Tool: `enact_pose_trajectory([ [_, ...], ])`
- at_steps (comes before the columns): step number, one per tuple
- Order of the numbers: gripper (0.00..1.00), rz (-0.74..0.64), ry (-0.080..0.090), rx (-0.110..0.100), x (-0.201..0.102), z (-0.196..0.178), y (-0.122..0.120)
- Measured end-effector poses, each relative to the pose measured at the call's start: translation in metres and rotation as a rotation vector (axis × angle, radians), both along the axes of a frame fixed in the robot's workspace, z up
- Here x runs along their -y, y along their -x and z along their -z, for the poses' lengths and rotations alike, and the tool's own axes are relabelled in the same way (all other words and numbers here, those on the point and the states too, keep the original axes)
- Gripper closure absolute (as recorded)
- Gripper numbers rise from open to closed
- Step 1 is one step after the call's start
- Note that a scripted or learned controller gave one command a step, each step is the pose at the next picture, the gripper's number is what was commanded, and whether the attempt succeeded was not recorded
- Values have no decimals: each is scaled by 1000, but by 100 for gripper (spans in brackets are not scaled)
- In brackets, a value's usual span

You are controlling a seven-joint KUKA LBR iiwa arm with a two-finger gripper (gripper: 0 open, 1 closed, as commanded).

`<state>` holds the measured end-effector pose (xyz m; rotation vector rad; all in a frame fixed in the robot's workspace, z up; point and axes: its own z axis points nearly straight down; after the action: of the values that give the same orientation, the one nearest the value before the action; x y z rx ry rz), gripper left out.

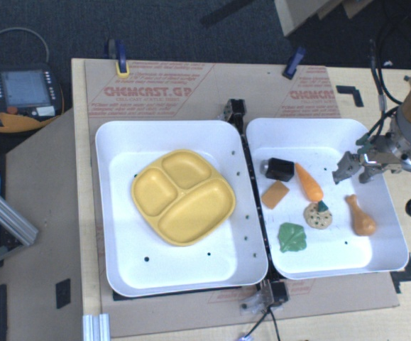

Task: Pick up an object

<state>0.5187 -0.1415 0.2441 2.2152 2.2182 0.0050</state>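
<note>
Gripper [356, 166] at right edge, finger state indeterminate. Carrot [308, 182] centre-right: likely light, rigid, slippery plastic; grasp across mid-body.

Bright, even overhead light; white bins [113, 190] near blown out. Soft short shadows under objs. Slight blur at gripper [354, 168], frame edges. Dark bkgd up top.
</note>
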Motion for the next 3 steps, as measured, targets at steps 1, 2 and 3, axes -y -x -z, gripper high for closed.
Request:
enact_pose_trajectory([
  [1,100,-5,-5,-9,-53,12,-1],
  [2,100,-5,-5,-10,-108,24,3],
  [3,100,-5,-4,-7,-168,15,10],
])
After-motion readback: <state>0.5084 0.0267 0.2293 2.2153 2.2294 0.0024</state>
